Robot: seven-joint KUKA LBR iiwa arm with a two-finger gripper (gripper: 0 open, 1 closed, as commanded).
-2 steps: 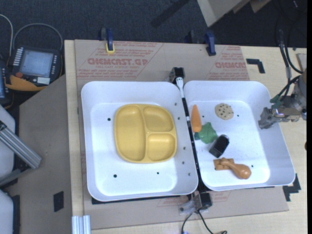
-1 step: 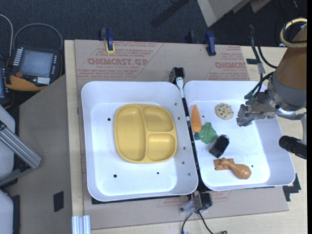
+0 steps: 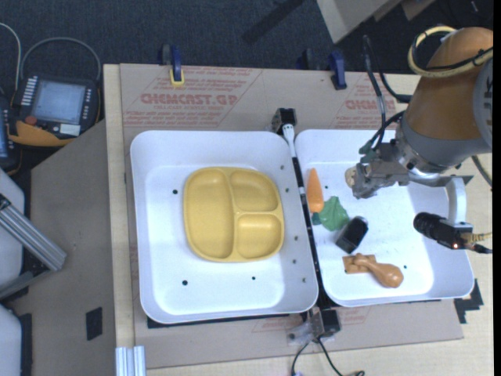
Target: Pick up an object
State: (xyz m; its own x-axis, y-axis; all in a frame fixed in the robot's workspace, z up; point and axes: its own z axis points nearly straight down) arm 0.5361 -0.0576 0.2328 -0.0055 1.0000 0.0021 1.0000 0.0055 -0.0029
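In the right bin lie an orange carrot-shaped piece, a green crumpled piece, a small black block and a tan drumstick-shaped piece. My gripper hangs over the upper middle of this bin, above and to the right of the carrot and apart from all the pieces. From this angle its tips look dark and bunched together. The yellow divided plate rests in the left bin.
The arm's grey and orange body covers the right bin's upper right corner. A black part on the arm juts over the bin's right side. Blue clamps hold the cardboard base at the back edge. A pendant lies far left.
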